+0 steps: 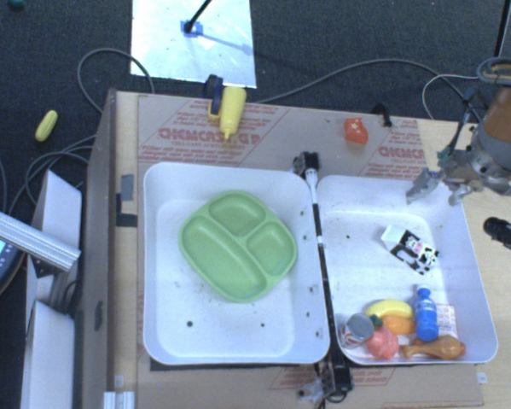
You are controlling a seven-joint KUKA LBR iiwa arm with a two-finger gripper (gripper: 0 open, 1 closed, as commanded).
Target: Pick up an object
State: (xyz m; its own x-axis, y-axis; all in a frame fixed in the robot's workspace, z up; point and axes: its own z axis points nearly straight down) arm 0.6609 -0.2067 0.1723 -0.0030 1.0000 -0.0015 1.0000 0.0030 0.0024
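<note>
A: At the far right corner of the right bin (pixel 458 253), you see the gripper (pixel 440 190) hanging above the rim. Its two fingers stand apart, and nothing is between them.

B: So you hold nothing yet. Where are the things you can take?

A: Most of them lie pressed together in the near corner of this bin: a yellow banana (pixel 389 310), a blue bottle (pixel 423 312), a pink toy (pixel 382 343), a grey piece (pixel 359 326) and a brown drumstick (pixel 436 346). They touch each other, so I judge a clean grasp there is difficult for you.

B: And the black and white toy (pixel 410 248)?

A: It lies alone, in the middle of the bin, apart from the pile and nearer to your gripper. I think it is the easier choice, because the fingers can go down on both sides of it.

B: What about the left bin (pixel 163 263)?

A: It bears a green divided plate (pixel 237 245), flat and wide, well apart from your gripper. It is probably too broad for the fingers.
</note>
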